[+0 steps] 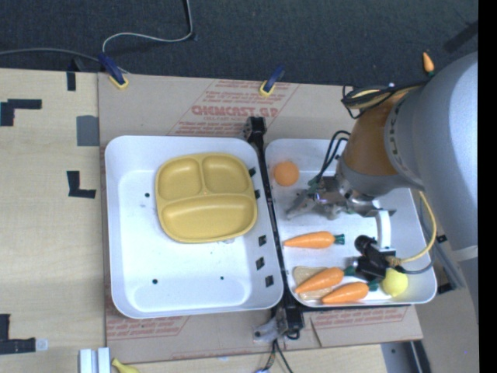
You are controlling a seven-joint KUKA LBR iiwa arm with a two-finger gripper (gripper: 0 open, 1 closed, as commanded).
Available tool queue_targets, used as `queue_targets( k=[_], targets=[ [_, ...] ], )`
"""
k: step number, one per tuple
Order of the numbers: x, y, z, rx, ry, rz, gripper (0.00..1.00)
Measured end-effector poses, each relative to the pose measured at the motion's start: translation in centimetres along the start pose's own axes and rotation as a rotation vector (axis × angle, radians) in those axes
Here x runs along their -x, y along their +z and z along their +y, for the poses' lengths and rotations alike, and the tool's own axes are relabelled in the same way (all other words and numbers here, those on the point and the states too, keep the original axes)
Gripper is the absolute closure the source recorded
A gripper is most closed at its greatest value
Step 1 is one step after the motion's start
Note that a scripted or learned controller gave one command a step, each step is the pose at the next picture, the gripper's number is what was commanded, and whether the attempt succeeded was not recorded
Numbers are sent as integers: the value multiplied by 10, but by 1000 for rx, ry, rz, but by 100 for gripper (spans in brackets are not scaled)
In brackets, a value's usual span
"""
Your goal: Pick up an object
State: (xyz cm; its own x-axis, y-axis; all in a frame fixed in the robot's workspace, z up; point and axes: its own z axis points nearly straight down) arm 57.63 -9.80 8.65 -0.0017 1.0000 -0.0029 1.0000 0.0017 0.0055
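Grey arm (458, 146) fills frame right; pincer (311, 200) hovers centre-right, low in right bin (415, 294), opening cannot be told. Toy carrot (311, 241) just below: light, stiff, smooth; mid-body grip judged best.

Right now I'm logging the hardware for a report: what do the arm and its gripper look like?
The arm is bulky, smooth and rounded, grey, with an orange band above the wrist. Black and yellow cables loop along it. The gripper is dull grey metal with thin fingers.
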Motion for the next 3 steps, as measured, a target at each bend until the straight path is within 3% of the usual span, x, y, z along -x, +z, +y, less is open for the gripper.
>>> queue_targets(
  k=[1,2,3],
  targets=[
    [3,1,58,-2,0,2,0],
    [3,-9,58,-2,-1,-1,100],
    [14,-12,58,6,7,-20,0]
  ],
)
